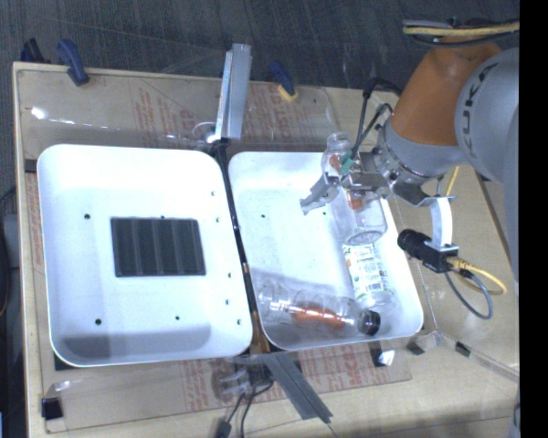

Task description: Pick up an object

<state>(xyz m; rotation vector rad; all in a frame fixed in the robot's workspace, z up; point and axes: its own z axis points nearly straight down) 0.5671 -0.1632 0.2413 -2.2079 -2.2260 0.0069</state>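
1. Camera view's left side has the left white bin (pixel 64 272), a dark ribbed panel (pixel 158 246) lying flat on its floor.
2. Right white bin (pixel 274 208) holds two clear plastic bottles: one (pixel 315 313) lies along the near wall, another (pixel 367 267) along the right wall.
3. Gripper (pixel 340 190) hangs over that bin's far right part, fingers spread, pinching nothing.
4. Arm (pixel 457 89) enters from the right above the table (pixel 493 327).

My arm (pixel 475 99): grey rounded casing, broad orange band (pixel 434 89) above the wrist, part of a dark maker's lettering on the grey shell. Gripper (pixel 342 182): small metallic assembly, thin black cables (pixel 374 121) looping up from it.
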